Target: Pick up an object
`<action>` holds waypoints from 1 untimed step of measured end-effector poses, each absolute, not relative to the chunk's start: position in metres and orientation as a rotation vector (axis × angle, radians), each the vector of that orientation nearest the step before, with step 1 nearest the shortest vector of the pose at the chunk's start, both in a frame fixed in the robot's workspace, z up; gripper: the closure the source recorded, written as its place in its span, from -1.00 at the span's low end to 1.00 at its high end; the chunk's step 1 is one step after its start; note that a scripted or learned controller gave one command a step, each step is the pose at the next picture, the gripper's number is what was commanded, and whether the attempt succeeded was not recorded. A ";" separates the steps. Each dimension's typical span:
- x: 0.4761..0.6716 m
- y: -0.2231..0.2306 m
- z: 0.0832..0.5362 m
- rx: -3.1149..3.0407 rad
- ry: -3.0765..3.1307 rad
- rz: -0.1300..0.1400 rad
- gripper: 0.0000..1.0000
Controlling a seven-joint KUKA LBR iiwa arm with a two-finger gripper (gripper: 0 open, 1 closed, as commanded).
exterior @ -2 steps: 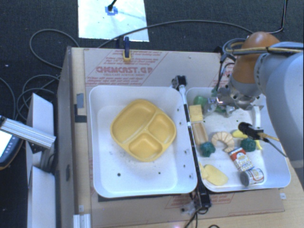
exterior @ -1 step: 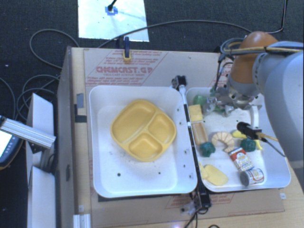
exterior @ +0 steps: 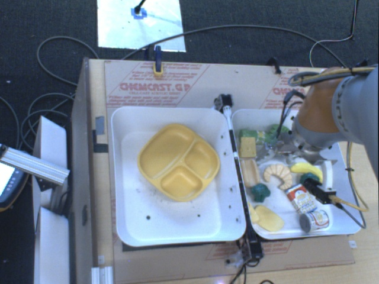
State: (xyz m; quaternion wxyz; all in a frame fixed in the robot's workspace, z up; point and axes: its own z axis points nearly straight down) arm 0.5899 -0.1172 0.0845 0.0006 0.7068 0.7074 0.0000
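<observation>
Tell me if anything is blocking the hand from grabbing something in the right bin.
Nothing visible stands between them. The hand is already low in the right bin, among the toy food: the croissant sits just below it, the banana beside that, green pieces above. The items are crowded close together, so neighbours may get nudged.

Toy foods (exterior: 278, 173) cluttering right bin (exterior: 339, 226)

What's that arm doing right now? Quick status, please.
Gripper low in the right bin, among toy foods. Nothing seen held. Croissant close by. Yellow plate in the left bin.
</observation>
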 end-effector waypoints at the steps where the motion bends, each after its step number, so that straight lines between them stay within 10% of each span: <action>1: 0.654 -0.118 0.096 2.226 2.239 -0.016 -1.00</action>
